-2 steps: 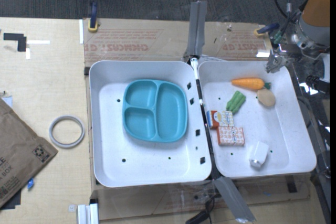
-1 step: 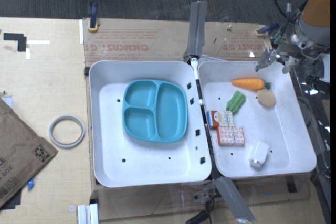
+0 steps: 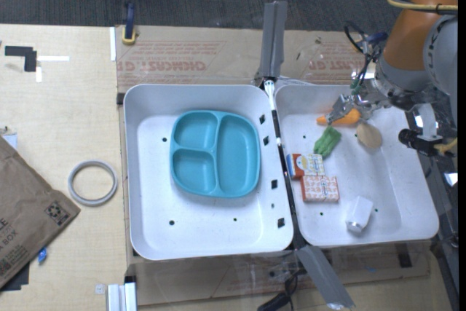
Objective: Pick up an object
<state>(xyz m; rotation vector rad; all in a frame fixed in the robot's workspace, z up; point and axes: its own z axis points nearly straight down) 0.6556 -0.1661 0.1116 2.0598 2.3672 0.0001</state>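
We see the end effector [image 3: 348, 110] low in the right bin [image 3: 408, 218], at an orange piece [image 3: 351, 116], grip state impossible to tell, blue tray [image 3: 215, 154] in left bin [image 3: 145, 178].

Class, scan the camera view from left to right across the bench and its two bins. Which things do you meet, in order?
Cardboard box → tape ring → blue tray in the left bin → red carton → white block in the right bin.
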